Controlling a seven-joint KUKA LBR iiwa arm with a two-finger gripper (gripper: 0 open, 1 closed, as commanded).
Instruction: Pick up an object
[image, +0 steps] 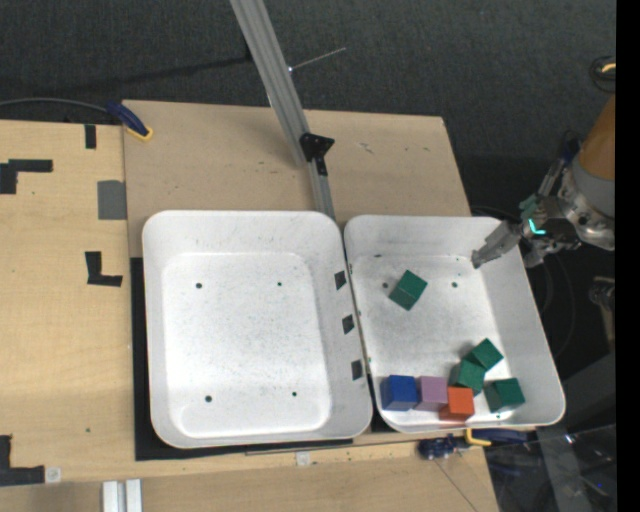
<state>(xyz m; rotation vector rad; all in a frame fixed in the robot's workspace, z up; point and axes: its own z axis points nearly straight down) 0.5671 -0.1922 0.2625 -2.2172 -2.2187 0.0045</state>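
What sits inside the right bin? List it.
Right bin: a lone green block near the middle; at the near edge a blue block, purple block, orange block and three more green blocks. Anything beneath that cluster is covered.

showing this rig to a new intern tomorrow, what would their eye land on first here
Probably the cluster of small coloured blocks in the near corner of the right-hand shallow white bin: a blue cube, a lilac cube, an orange cube and two green cubes. A lone green cube sits apart, farther back. The grey two-finger gripper hangs at that bin's far right rim.
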